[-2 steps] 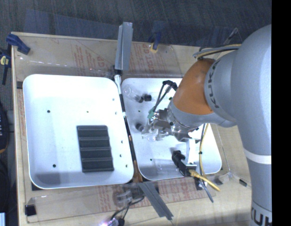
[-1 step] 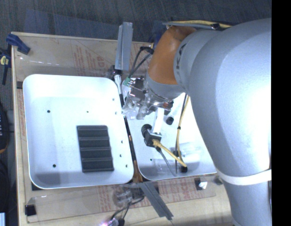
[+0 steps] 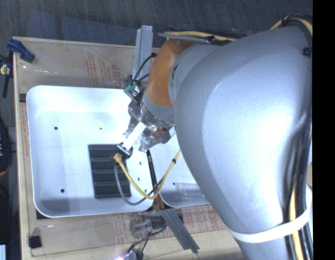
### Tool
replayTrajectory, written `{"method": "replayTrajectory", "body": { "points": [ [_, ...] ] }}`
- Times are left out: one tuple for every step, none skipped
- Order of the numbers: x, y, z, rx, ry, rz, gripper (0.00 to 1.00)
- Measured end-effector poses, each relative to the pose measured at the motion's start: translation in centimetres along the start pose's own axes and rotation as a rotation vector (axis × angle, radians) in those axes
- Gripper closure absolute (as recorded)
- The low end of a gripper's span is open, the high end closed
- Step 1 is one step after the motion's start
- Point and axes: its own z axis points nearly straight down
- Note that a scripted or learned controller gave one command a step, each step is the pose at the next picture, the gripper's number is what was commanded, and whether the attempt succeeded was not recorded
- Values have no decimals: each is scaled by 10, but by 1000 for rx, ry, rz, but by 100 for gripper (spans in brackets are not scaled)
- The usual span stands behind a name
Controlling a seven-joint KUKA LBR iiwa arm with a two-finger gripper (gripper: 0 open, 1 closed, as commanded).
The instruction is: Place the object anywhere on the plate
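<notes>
A black ribbed rectangular plate (image 3: 106,170) lies flat in the near part of the left white bin (image 3: 48,107). My gripper (image 3: 136,138) hangs low over the right edge of that bin, just above and to the right of the plate's far right corner. The large grey arm (image 3: 237,134) with its orange band (image 3: 159,75) hides most of what is under the wrist. I see nothing clearly held at the gripper. A clear, tube-like object (image 3: 184,188) lies in the visible corner of the right bin (image 3: 175,202).
The arm covers nearly all of the right bin. The left bin's floor is bare white to the left of and beyond the plate. Blue clamps (image 3: 20,50) sit at the bench's far left corner, and a metal bracket (image 3: 175,232) at the near edge.
</notes>
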Motion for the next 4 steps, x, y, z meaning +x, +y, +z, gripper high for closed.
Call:
{"method": "replayTrajectory", "body": {
  "points": [
    [4,-116,96,-2,10,-40,100],
    [82,-169,67,-2,0,-178,100],
    [54,-151,-62,-6,8,85,100],
    [69,-118,-93,-5,3,43,100]
  ]
}}
